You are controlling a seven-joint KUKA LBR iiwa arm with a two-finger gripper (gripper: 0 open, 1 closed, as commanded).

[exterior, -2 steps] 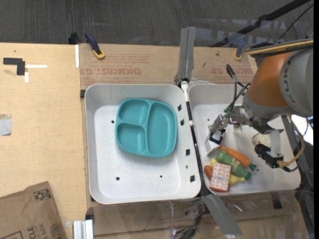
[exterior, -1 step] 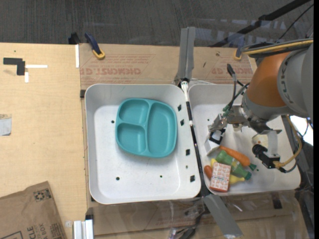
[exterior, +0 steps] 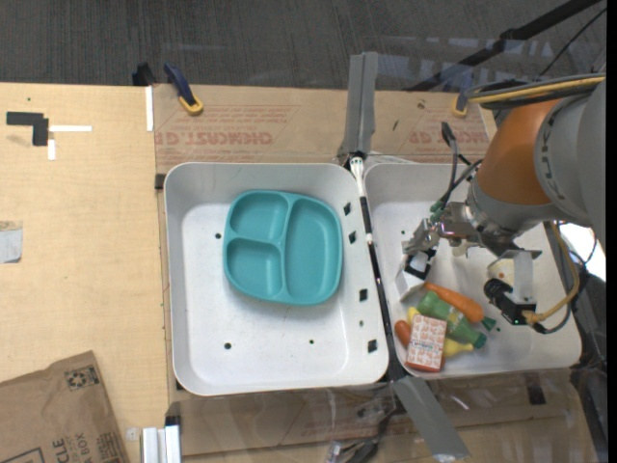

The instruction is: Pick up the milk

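I see the small red-and-white milk carton (exterior: 427, 342) lying at the right white bin's (exterior: 386, 222) bottom-left rim, long axis running up-frame, hemmed by plastic vegetables (exterior: 453, 309). The gripper (exterior: 421, 251) hangs above in open room; I cannot tell its state.

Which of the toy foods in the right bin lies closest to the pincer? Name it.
The orange carrot. It lies at the top of the pile, just below the pincer, while the milk carton and the other pieces sit farther toward the bin's near edge.

The pincer (exterior: 420, 256) hovers in the right bin (exterior: 386, 201) above the milk (exterior: 427, 342).
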